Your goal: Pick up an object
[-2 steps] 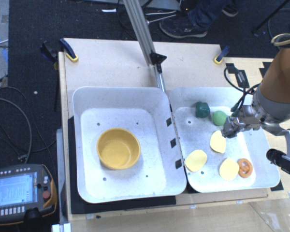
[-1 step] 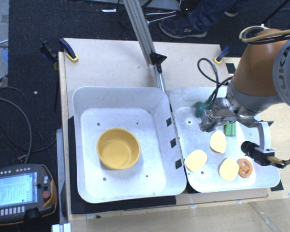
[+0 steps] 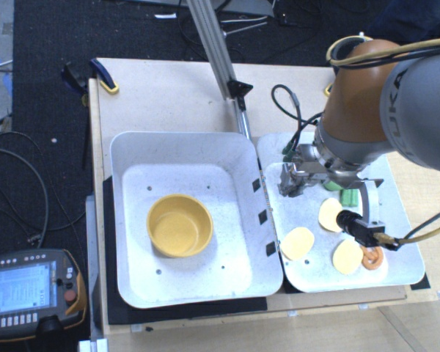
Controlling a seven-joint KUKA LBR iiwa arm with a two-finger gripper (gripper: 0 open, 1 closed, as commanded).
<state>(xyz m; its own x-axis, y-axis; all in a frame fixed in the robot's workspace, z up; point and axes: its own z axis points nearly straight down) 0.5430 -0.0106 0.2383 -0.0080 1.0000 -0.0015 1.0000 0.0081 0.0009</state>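
My gripper (image 3: 293, 182) hangs over the left part of the right bin (image 3: 403, 270), just above its floor. Three pale yellow discs lie in that bin: one (image 3: 298, 243) near its front left, one (image 3: 330, 214) in the middle, one (image 3: 347, 257) toward the front. An orange ring-shaped piece (image 3: 372, 258) sits beside the front disc. A green object (image 3: 350, 195) is partly hidden under the arm's wrist. A yellow bowl (image 3: 180, 225) stands upright in the left bin (image 3: 132, 160). I see nothing between the gripper's fingers.
A black cable plug (image 3: 356, 227) hangs off the arm over the right bin's middle. A slanted metal pole (image 3: 214, 39) crosses the back between the bins. A teach pendant (image 3: 29, 288) lies off the bench at front left.
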